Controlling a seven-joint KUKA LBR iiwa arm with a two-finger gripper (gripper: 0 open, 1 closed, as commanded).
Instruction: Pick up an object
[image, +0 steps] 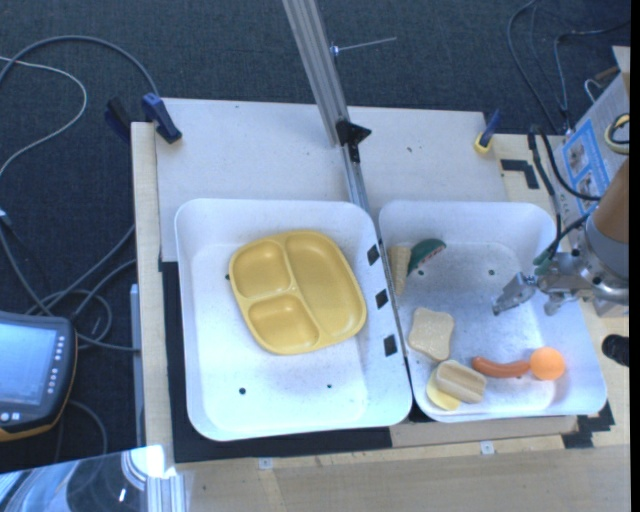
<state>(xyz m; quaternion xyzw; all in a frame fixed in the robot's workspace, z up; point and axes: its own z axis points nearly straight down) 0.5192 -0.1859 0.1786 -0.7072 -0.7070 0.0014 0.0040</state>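
My gripper (531, 300) hangs over the right side of the right bin (470, 215), open, with nothing between its fingers. Below it, near the bin's front edge, lie an orange ball (547, 364) and a red-orange sausage (503, 368), touching each other. A small bun sandwich (456, 383) sits at the front left of that bin, with a slice of toast (431, 333) just behind it. A green and red watermelon wedge (426, 252) rests at the back left, beside a pale yellow piece (400, 266).
The left bin (200, 300) holds a yellow divided plate (296, 291). A metal pole (330, 80) slants up from between the bins. Cables and a blue-labelled box (590, 160) crowd the bench's right side.
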